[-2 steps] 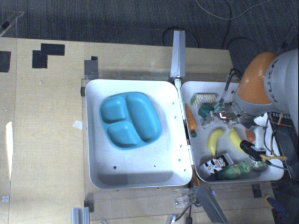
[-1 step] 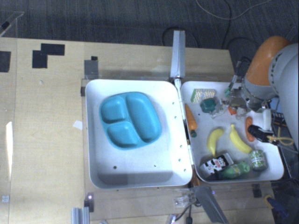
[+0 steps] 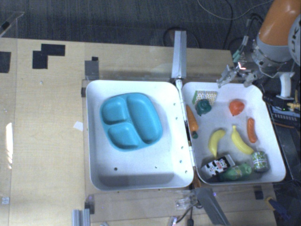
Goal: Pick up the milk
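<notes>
a: where's the milk?

b: the small black-and-white cow-print milk carton (image 3: pixel 218 165) lies on its side at the near edge of the right shallow white bin (image 3: pixel 273 126), close to its near-left corner, touching a dark green plastic bottle (image 3: pixel 236 172) that lies just to its right.

a: and the pincer?

b: the two-finger metal gripper (image 3: pixel 236 76) hangs over the far rim of that same bin, its fingers spread apart with nothing between them. the milk sits well apart from it, across the whole bin toward the near side and a little left.

a: what's in between?

b: a dark teal round toy (image 3: pixel 203 107) on a speckled card near the far-left corner, a red-orange rounded toy (image 3: pixel 236 107) right of it, two yellow plastic bananas (image 3: pixel 217 141) mid-bin, and an orange sausage-shaped toy (image 3: pixel 252 130) by the right wall. an orange carrot (image 3: pixel 191 120) lies along the left wall.

a: room around the carton?

b: tight. the bin's near wall is just behind it and the bottle presses its right side; bare white floor opens on its far-left side. the left bin holds a blue three-compartment plastic plate (image 3: pixel 131 120).
</notes>
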Controlling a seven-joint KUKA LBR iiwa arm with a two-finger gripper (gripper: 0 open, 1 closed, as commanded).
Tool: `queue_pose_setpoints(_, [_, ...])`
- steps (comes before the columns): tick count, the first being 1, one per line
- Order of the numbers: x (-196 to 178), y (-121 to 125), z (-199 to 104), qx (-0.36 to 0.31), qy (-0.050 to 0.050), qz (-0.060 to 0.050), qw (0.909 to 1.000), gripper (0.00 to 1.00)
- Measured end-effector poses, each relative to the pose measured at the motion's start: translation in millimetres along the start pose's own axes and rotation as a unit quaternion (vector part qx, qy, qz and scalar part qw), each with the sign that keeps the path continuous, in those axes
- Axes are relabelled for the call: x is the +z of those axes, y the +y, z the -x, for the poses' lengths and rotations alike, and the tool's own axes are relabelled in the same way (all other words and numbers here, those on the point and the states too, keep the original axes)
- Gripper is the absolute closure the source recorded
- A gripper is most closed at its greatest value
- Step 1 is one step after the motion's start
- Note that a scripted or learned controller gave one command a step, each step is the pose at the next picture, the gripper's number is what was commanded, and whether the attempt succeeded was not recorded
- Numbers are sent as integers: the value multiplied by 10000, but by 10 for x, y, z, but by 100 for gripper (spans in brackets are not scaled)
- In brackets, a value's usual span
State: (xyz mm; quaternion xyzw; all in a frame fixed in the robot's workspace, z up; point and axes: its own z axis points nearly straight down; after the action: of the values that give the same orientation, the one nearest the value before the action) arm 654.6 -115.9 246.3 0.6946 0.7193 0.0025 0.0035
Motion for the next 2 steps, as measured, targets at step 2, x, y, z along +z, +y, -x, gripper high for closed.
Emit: queue_pose_setpoints(2, [-1901,164,35,517,-1,-11,9987,0])
